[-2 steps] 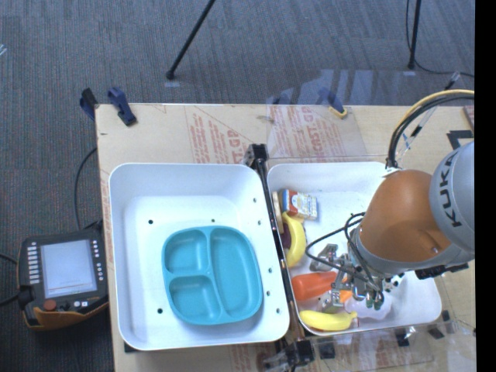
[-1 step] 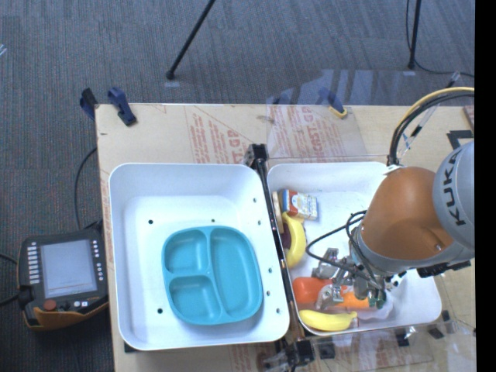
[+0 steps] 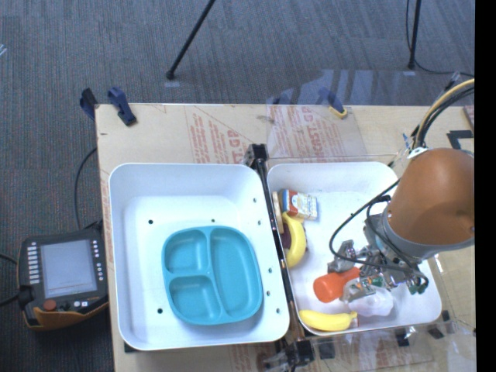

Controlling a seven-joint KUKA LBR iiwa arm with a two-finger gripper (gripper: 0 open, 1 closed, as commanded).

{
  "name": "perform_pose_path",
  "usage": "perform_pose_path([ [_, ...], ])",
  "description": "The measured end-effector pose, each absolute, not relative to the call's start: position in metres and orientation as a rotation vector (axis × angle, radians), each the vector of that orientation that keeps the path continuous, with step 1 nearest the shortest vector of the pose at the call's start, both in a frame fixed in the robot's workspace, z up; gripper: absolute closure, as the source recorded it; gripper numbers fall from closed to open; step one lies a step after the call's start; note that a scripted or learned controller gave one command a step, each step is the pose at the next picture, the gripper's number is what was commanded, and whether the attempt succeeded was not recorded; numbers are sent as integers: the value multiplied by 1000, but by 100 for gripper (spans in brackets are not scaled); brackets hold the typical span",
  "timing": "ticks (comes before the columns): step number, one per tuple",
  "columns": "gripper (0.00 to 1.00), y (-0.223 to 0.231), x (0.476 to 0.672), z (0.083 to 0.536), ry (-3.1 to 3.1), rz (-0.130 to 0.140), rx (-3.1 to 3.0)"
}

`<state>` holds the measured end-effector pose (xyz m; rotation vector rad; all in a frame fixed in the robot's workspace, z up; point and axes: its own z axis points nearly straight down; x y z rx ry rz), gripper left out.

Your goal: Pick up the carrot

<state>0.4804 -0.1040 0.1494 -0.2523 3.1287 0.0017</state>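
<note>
The carrot (image 3: 330, 286) is a short orange piece lying in the right bin (image 3: 349, 180), toward its front. My gripper (image 3: 358, 276) hangs low over the bin, right at the carrot's right end and seemingly touching it. The grey arm with its orange band (image 3: 434, 198) comes in from the right and hides the bin's right side.
In the right bin a banana (image 3: 294, 239) lies along the left wall, with a small printed packet (image 3: 301, 204) behind it. Another banana (image 3: 328, 320) and a white crumpled item (image 3: 375, 306) lie at the front. The left bin (image 3: 132, 208) holds a blue divided plate (image 3: 211, 273).
</note>
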Motion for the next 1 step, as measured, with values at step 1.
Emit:
perform_pose_path([
  [1, 100, -102, 482, 158, 3128, 4, -259],
])
